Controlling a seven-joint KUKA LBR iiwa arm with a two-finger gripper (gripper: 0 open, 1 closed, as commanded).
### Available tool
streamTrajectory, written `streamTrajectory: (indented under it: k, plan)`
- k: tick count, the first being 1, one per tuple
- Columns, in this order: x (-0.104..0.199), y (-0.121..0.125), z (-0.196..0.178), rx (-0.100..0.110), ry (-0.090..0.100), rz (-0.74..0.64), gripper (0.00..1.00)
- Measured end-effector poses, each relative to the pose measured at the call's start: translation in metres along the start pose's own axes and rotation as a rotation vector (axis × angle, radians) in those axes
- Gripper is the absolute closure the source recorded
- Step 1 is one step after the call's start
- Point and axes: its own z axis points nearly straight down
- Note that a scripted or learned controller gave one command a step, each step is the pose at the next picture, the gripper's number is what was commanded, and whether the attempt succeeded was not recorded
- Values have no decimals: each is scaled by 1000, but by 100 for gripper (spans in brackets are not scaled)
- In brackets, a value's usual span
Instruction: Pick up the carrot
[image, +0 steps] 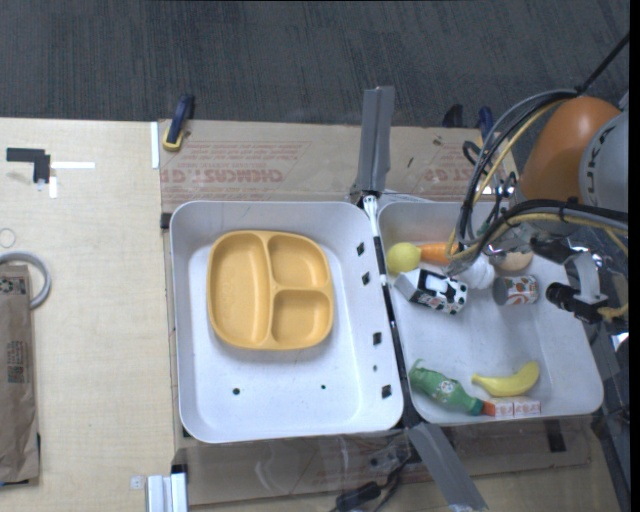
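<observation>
We see the grey arm (585, 170) reaching in from three o'clock, bent over the right bin (560, 400). We cannot tell the state of its gripper (478, 268). The carrot (436, 252), short and orange, lies at the bin's eleven o'clock, touching a lemon (402, 258).

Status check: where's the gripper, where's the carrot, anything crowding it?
Gripper low in right bin, by the carrot. Carrot at bin's back, unheld. Lemon touching it; cables crossing.
</observation>
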Motion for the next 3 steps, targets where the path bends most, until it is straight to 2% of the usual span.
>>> streamTrajectory:
  k: [1,2,3]
  plan:
    - [-43,19,-58,-4,-3,-141,0]
    - [8,32,-1,-1,0,-303,0]
    - [-6,29,-40,-4,-2,-476,0]
